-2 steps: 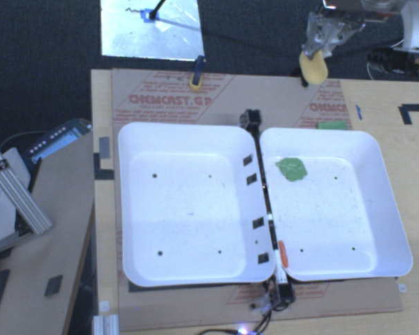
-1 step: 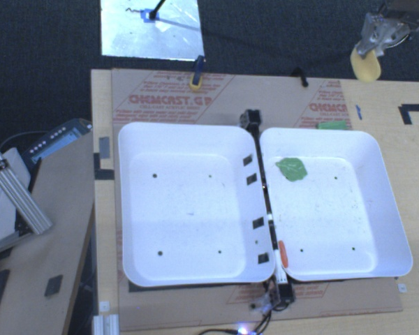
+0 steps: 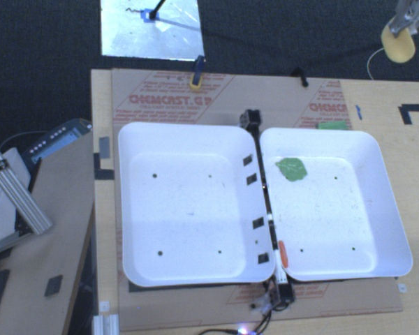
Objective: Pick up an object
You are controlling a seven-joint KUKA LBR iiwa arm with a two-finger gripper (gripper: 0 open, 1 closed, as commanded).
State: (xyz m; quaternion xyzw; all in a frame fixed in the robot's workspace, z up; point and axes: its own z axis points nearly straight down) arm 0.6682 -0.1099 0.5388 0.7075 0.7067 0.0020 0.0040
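— Where is your claw (image 3: 413,12) sitting right now?

— You are looking at it in the far corner at about one o'clock, well off the worktop (image 3: 160,96) and over the dark floor (image 3: 279,19). A pale yellow rounded thing (image 3: 398,45) is hanging right at its tip, touching it. Whether the fingers are actually closing on it, I cannot tell; the claw is too small and cut by the frame's edge.

— And the object you are after?

— The green piece (image 3: 292,169) is lying in the right bin (image 3: 387,208), toward that bin's twelve o'clock side, near its far wall and a little toward the divide between the bins. From the claw, it is sitting at roughly seven o'clock, well apart.

— How is it looking?

— You are seeing a small, flat, irregular green patch, lying against the white floor of the bin, slightly mottled. Its fine shape is too blurred to tell.

— Anything else nearby?

— An orange sliver (image 3: 283,254) is lying at the right bin's near edge, by the seam with the left bin (image 3: 136,208).
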